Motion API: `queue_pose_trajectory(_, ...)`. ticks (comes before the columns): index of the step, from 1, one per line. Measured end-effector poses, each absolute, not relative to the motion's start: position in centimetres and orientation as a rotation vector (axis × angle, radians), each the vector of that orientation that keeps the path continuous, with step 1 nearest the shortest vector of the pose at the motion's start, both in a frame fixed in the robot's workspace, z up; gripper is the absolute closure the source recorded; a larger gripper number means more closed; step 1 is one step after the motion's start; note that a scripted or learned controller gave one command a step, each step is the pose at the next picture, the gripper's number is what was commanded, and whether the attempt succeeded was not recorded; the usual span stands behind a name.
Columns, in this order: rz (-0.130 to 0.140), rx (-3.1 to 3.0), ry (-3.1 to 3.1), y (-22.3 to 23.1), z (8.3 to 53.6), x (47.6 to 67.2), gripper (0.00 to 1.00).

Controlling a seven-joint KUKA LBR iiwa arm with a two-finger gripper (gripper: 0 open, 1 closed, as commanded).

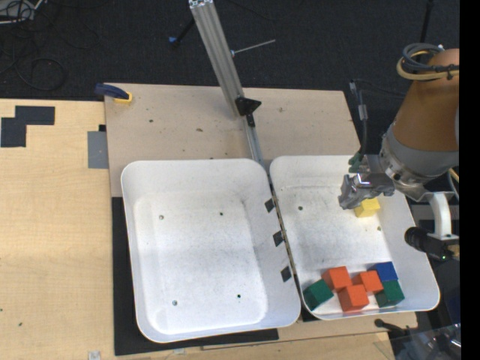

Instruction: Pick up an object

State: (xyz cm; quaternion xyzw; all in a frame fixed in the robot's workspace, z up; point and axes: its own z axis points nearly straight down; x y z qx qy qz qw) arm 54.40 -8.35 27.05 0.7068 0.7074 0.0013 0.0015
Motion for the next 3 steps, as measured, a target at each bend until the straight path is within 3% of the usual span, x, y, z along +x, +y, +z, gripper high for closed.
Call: queue_pose_trajectory(3,-0.001,2.219,2.226,5.7,26.9,61.0,1.0)
